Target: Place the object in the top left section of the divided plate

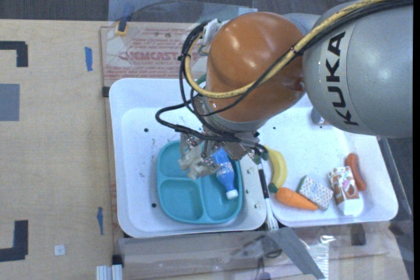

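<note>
Camera view looks down on a blue divided plate (195,197) sitting in the left white bin (131,141). The plate has a few sections with low walls between them. A small bottle (225,175) lies tilted over the right part of the plate. It is blue and see-through, with a white cap pointing toward the bottom right. The bottle is not in the top left section.

The gripper (200,157) hangs right above the top of the plate, just left of the bottle. It is a tangle of shiny metal bits and wires, and I cannot tell if it is apart or together. I also cannot tell if it touches the bottle.

The big arm (367,69) is grey with black letters, and its round orange band (252,65) covers the top of the bin.

The right white bin (387,206) holds toy food. A yellow banana (279,167) lies near the wall between the bins, an orange carrot (295,199) lies below it, and a small checked box (316,192) sits just beside the carrot. A white and brown packet (344,190) and a red sausage (355,170) are further right.

Both bins rest on a light wooden bench (52,160) with black marks and bits of blue tape (88,58). A pink printed sheet (144,52) lies behind the bins, and the floor past it is dark grey
</note>
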{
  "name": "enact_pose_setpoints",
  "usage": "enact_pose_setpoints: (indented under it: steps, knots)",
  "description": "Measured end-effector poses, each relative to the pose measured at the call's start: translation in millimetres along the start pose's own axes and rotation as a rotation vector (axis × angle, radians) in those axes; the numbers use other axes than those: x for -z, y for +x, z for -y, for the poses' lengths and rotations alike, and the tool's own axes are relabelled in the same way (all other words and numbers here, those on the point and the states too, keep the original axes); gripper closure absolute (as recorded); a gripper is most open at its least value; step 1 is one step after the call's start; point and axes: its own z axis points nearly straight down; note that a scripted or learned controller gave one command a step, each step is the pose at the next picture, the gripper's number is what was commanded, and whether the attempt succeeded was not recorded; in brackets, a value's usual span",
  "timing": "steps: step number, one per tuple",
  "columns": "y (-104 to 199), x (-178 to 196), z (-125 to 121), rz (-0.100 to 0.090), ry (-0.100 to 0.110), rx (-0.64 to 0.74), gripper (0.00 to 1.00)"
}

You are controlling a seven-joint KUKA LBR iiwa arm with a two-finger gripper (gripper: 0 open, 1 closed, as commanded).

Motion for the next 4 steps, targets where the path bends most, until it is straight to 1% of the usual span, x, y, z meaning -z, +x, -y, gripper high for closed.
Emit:
enact_pose_setpoints:
  steps: [1,2,3,4]
  knots:
    - [0,0,0,0.0,0.0,-0.001,0.0]
    - [-2,11,1,0.009,0.0,-0.004,1.0]
    - [-2,11,1,0.009,-0.001,-0.004,0.0]
    - [-4,22,1,0.019,0.0,-0.007,1.0]
